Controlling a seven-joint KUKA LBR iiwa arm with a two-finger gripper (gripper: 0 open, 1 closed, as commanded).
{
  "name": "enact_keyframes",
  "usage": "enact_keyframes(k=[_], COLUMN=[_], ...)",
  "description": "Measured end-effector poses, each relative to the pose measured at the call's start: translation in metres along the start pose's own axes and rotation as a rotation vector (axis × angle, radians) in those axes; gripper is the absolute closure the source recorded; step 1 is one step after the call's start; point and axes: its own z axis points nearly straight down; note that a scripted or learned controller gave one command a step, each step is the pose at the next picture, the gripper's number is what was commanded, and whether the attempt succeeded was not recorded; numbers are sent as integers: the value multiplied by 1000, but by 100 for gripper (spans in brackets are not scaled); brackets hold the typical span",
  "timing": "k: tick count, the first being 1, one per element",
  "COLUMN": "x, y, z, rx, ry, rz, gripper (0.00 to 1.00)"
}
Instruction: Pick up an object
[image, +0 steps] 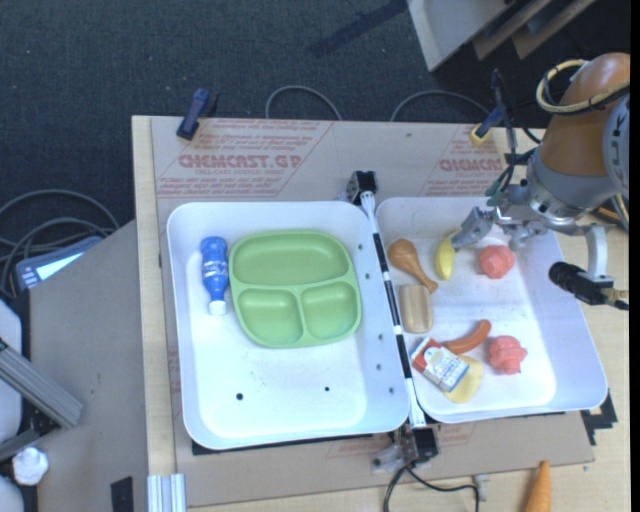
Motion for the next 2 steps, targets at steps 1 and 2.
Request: enact_keyframes(k=[1,2], x=[-46,-46], y=[-1,2], z=[73,60], rx=[1,-8], ry=[-1,-3], rz=[1,0], gripper=[0,100])
